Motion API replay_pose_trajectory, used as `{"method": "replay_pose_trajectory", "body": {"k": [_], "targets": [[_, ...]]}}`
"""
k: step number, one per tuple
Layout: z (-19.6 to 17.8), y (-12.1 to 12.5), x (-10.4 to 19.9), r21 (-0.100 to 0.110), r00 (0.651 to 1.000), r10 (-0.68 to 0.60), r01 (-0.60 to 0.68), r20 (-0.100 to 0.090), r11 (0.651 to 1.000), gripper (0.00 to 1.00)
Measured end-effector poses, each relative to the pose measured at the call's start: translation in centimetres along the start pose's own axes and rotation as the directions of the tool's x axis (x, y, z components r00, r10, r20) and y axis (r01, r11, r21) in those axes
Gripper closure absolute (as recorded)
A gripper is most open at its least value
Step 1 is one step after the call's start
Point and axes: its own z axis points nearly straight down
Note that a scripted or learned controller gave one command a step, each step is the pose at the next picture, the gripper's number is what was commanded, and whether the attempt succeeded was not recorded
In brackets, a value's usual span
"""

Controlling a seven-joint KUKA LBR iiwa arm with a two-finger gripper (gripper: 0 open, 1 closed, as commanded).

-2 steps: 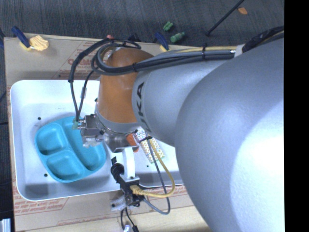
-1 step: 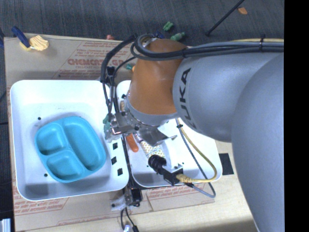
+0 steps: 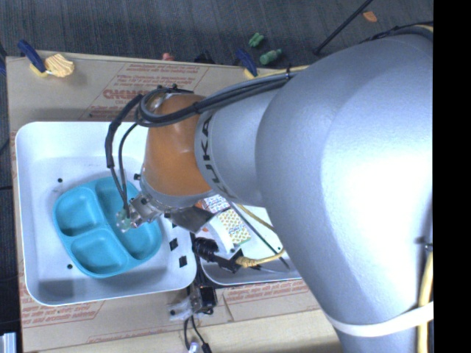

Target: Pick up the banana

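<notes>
Robot lab test bench: large grey arm (image 3: 338,160) with cables (image 3: 121,134), white bins (image 3: 29,197) on printed cardboard (image 3: 147,76), clamps (image 3: 31,54) at its far edge, dark carpet (image 3: 110,13).

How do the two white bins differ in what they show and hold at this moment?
The left bin lies almost wholly in sight, while the right bin is mostly covered by the arm, with only part of its near rim showing. The left bin holds a blue divided tray; what the right bin holds cannot be told. The gripper hangs over the left bin, not the right bin. Both are white and shallow.
</notes>
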Motion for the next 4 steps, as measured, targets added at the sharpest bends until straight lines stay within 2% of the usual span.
{"method": "replay_pose_trajectory", "body": {"k": [1, 2, 3, 4], "targets": [[-1.0, 0.0, 0.0, 0.002, 1.000, -0.004, 0.004, 0.000, 1.000, 1.00], [-3.1, 2.9, 6.0, -0.002, 0.998, 0.070, -0.070, 0.000, 0.998, 1.00], [-3.1, 2.9, 5.9, -0.001, 0.997, 0.072, -0.072, 0.001, 0.997, 0.00], [3.7, 2.0, 7.5, -0.018, 0.882, 0.472, -0.472, -0.001, 0.881, 0.00]]}}
